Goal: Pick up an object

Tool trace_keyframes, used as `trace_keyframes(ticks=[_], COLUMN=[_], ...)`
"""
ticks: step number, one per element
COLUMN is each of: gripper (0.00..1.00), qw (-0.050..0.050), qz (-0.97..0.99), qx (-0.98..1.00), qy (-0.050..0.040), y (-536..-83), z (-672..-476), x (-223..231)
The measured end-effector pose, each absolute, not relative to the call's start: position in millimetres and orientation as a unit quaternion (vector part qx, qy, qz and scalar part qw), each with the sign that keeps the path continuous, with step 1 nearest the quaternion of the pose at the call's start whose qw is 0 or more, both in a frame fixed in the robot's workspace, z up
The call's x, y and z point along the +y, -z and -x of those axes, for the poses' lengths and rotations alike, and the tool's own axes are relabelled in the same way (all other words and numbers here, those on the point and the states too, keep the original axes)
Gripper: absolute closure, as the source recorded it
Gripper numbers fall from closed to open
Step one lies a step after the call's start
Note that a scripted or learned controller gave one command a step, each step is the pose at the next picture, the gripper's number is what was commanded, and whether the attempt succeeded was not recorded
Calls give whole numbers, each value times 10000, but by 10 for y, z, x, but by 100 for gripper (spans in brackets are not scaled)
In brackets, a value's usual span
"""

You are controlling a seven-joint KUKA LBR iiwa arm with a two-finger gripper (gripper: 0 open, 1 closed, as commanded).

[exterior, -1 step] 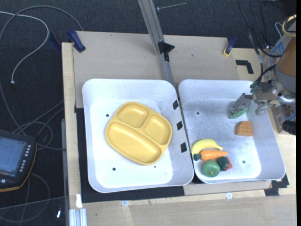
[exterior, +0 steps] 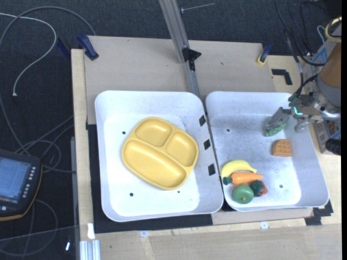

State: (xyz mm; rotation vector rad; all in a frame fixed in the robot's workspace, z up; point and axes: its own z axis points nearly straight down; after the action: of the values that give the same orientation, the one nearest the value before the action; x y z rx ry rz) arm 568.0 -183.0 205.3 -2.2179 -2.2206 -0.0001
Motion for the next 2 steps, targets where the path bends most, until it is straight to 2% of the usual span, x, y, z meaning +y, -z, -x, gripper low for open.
trace_keyframes(ticks=[1, 2], gripper=[0, 0], qw=[38, -47], qz=[7073, 7071], qx=[-7069, -7071], qy=[-17, 6], y=[-1431, -977], z=[-5631, -5660], x=[-1857, -1881])
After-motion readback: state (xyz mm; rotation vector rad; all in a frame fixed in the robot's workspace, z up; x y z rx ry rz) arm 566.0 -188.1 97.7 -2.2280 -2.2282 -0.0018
